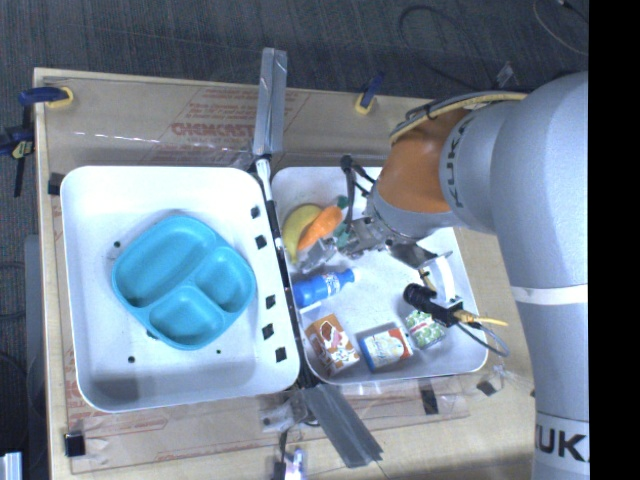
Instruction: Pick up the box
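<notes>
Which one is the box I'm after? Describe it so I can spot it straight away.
Look in the right bin, along its near edge. The box is the leftmost item there, brownish-red with a printed picture, tilted. Beside it lie a small cup with a red and white label and a green packet.

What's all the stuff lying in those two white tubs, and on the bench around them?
Left bin: one, white, left half of the bench.
Right bin: one, white, beside it on the right.
Divided tray: one, light blue, in the left bin.
Banana: one, yellow, top left of the right bin.
Carrot: one, orange, lying against the banana.
Bottle: one, blue with a white cap, middle of the right bin.
Box: one, brown and red, near edge of the right bin.
Small packets: two, greenish and red, right of the box.
Clamps: several, blue, along the bench edges.
Arm: one, grey with an orange band, from the right.
Gripper: one, dark, next to the carrot.
</notes>
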`<control>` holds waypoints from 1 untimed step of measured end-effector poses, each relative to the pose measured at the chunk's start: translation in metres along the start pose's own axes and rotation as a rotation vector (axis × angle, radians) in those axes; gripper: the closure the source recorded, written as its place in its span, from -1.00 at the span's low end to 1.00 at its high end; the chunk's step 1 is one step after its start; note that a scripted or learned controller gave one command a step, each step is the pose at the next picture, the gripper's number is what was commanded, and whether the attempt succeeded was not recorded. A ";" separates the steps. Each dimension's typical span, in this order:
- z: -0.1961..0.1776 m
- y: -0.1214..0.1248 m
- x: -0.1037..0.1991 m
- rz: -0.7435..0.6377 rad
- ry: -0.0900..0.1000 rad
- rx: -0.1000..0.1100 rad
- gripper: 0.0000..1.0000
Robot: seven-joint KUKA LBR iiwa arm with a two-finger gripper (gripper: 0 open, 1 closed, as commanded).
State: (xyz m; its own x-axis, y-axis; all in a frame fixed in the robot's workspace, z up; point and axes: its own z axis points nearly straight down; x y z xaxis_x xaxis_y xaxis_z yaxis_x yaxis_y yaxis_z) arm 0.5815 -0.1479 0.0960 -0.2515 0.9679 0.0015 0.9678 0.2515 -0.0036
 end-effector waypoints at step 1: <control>-0.055 -0.074 0.017 0.014 0.000 -0.001 -1.00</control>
State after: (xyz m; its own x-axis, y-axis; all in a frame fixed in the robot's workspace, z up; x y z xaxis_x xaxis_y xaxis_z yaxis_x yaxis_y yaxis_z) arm 0.5056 -0.1504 0.1509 -0.2384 0.9712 0.0011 0.9712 0.2384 -0.0025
